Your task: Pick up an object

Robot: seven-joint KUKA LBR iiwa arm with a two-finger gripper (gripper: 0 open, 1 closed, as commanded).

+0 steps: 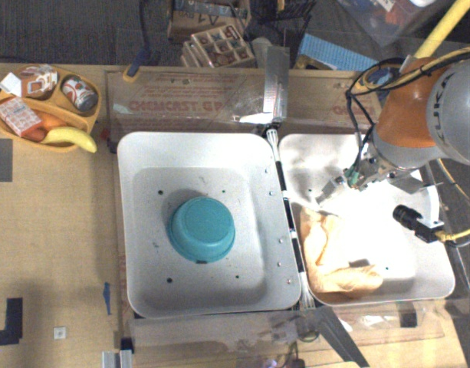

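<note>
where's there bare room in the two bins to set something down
The left bin has bare floor all around the teal bowl, widest toward its far wall. The right bin is crowded: the gripper hangs over its middle and a tan cloth fills its near-left corner.

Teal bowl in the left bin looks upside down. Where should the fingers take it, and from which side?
The teal bowl sits mouth-down near the left bin's middle, so no rim edge is exposed. Probably best to come straight down and pinch across its round sides near the flat top; walls are well away all round.
</note>
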